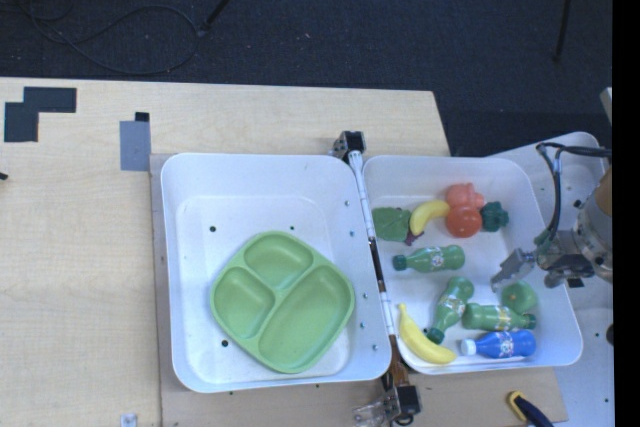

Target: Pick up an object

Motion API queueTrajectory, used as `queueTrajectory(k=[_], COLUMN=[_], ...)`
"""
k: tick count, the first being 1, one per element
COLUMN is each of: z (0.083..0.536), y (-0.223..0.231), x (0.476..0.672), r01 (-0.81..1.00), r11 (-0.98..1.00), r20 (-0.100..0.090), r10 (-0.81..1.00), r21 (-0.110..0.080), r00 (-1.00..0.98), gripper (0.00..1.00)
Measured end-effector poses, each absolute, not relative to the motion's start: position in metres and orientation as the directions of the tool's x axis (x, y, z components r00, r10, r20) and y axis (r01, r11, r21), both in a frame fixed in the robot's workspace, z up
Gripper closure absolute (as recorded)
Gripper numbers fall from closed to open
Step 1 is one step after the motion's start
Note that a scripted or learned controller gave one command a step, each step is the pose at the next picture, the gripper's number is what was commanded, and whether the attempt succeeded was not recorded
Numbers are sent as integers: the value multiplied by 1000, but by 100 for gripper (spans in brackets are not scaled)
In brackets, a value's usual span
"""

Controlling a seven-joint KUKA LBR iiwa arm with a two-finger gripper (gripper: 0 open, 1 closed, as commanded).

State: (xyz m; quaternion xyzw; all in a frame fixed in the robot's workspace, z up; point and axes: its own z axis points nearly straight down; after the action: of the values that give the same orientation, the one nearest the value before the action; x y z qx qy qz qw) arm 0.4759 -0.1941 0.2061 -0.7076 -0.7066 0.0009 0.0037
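Setting: a pale wooden bench [80, 255] on dark carpet, bearing two shallow white plastic bins side by side; cables trail across the floor beyond. The two-finger gripper [520, 267] sits over the right-hand bin [400, 177], near that bin's right wall, and its fingers appear spread, with nothing seen between them. Nearest the viewer and just below the gripper lies a blue plastic toy bottle with a white label [503, 346]; beside it, further toward the divider, a yellow plastic banana [420, 338]. Directly beneath the gripper rest a small round green toy fruit [519, 297] and a green toy bottle lying flat [496, 317], the two touching or nearly so; a second green bottle [450, 306] leans just beside them. On the divider side of the gripper, at its own level, a third green bottle [430, 260] lies alone with clear floor about it. Beyond, an orange-red rounded toy [462, 212], a smaller yellow banana [430, 214] and a dark green leafy piece [392, 223] cluster together. Well apart, in the left-hand bin [200, 177], sits a light green three-compartment plastic plate [283, 300]. Assessment: all candidates look to be light, rigid, smooth hollow plastic, liable to slip or roll. The lone green bottle offers the best hold, taken across its body at mid-length; the round fruit would likely squirt out.
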Motion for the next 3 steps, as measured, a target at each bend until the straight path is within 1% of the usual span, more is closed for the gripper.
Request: queueTrajectory(k=[1,2,3], z=[158,167,167], y=[-213,-214,-214], x=[475,475,475], r01=[1000,1000,1000], r11=[-1,-3,-4], r20=[2,3,3], r10=[1000,1000,1000], r21=[-4,-6,-6], r00=[1,3,4], gripper=[0,100,0])
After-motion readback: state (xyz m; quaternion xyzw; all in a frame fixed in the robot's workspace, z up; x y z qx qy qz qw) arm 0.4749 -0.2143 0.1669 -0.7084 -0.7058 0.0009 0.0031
